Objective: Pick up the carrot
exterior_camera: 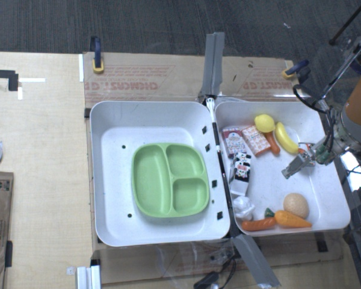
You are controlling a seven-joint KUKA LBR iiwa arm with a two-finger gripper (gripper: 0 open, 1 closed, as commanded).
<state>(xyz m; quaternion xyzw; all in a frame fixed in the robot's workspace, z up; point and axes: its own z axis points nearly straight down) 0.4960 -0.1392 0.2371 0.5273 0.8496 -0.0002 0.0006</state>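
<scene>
Orange, the carrot [293, 220] lies along the front wall of the right bin [334, 179], just beside a tan egg-like ball [296, 204]; a second orange vegetable [259, 224] lies to its left; the gripper [292, 170] hovers apart above them, near a banana [285, 138]; whether its jaws are parted I cannot tell; a green divided plate [170, 180] sits in the left bin [108, 179].

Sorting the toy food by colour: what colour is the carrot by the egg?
Orange, seen in the camera view: the carrot lies at the right bin's near edge.
</scene>
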